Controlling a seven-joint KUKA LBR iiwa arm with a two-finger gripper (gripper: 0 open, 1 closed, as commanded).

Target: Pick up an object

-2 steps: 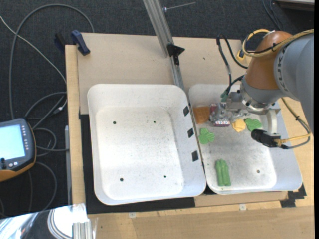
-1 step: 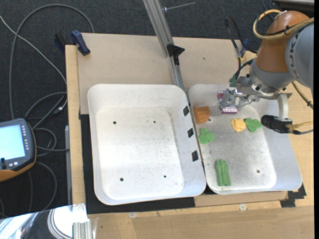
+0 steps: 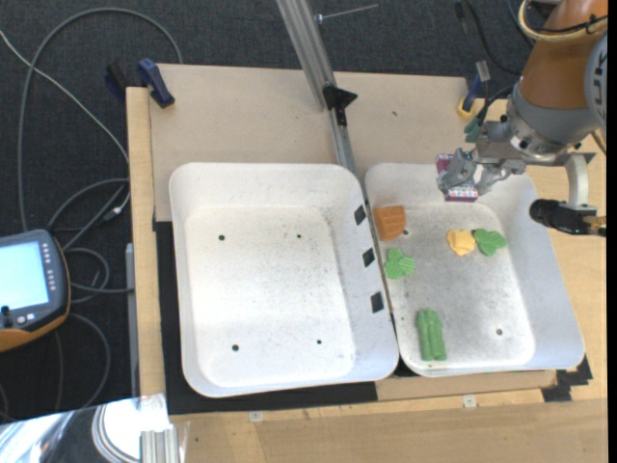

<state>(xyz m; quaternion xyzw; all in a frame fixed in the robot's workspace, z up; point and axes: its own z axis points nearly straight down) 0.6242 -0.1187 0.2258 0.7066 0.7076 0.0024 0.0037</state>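
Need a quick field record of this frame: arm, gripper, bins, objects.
arm: reaches in from right, over right bin's far corner
gripper: a pink-purple object at its tip; grasp state unclear
left bin: white, speckled floor
orange block: right bin, at left wall
yellow piece: centre, touching green piece
green leaf: left side
green bundle: near edge

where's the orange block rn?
The orange block lies in the right bin, against its left wall near the far corner, just above the small green piece and left of the yellow piece.
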